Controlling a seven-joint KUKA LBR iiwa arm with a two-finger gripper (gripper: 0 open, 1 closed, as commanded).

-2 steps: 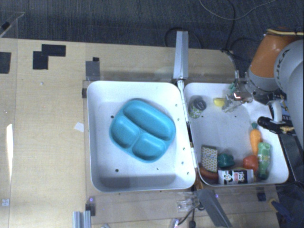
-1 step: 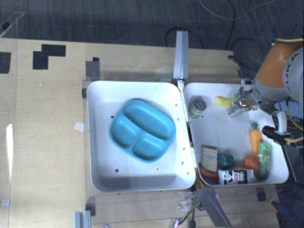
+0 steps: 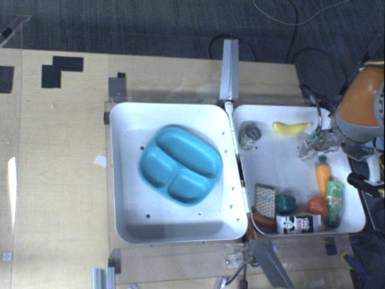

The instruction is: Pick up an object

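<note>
My gripper hangs low over the right bin, near its back right corner, below the arm's orange band. A yellow banana lies just to its left. An orange carrot lies just in front of it, apart from it. Along the bin's front edge sit a green packet, a red tomato, a dark green pepper, a patterned block and a black and white carton. A round grey item rests at the back left.
The left bin holds a blue divided plate. A metal post stands behind the wall between the bins. Cables trail over the dark floor at the back.
</note>
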